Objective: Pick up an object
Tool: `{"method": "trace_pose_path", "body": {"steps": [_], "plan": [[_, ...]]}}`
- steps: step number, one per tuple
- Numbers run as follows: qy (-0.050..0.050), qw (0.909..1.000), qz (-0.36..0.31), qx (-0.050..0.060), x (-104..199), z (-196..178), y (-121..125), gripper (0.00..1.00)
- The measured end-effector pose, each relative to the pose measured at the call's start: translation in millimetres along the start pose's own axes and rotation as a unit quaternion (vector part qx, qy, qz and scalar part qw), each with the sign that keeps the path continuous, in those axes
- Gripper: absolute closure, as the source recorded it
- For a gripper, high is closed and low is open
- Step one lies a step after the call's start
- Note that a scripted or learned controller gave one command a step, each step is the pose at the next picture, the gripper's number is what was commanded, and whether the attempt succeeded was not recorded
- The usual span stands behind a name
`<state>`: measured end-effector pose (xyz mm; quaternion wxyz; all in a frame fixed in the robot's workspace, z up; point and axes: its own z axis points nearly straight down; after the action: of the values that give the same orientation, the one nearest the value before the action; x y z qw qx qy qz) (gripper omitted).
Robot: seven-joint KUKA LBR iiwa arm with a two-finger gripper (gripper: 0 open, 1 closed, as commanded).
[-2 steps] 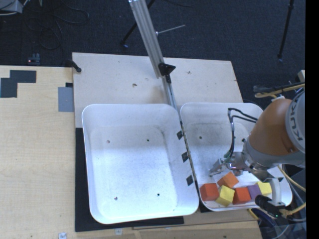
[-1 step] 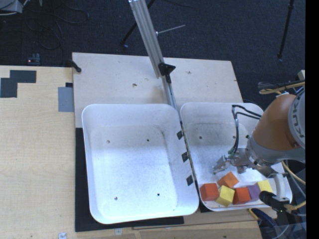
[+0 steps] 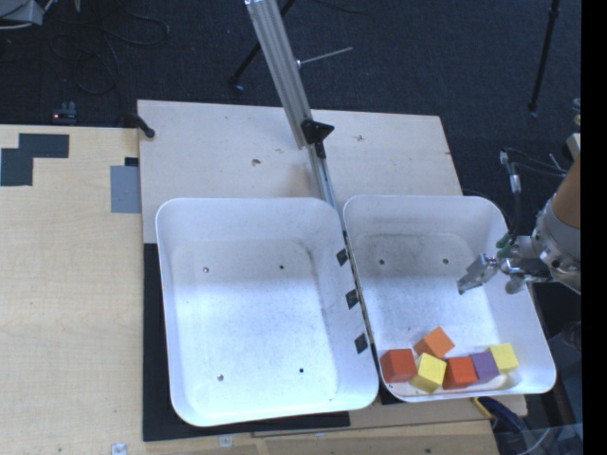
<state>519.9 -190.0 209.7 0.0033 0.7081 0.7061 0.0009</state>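
Several small blocks lie clustered at the near edge of the right bin (image 3: 417, 218): a red-brown block (image 3: 398, 364), an orange block (image 3: 438, 340), a yellow block (image 3: 429, 373), a red block (image 3: 461, 372), a purple block (image 3: 485, 365) and a second yellow block (image 3: 504, 356). My gripper (image 3: 491, 284) hangs over the right side of this bin, above and behind the blocks, apart from them. It is open, and nothing sits between its fingers.
The left bin (image 3: 180, 254) stands beside the right one, with a divider rim and black clips (image 3: 352, 298) between them. A slanted aluminium rail (image 3: 287, 83) rises behind the bins. Pale wooden bench lies to the left.
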Motion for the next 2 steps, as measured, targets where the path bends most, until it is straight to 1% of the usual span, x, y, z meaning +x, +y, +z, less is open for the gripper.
{"method": "trace_pose_path", "body": {"steps": [1, 2], "plan": [[0.002, 1.0000, 0.000, 0.004, 2, 5, -2, 0.00], [0.001, 1.0000, -0.001, 0.003, 46, 120, -4, 0.00]]}}
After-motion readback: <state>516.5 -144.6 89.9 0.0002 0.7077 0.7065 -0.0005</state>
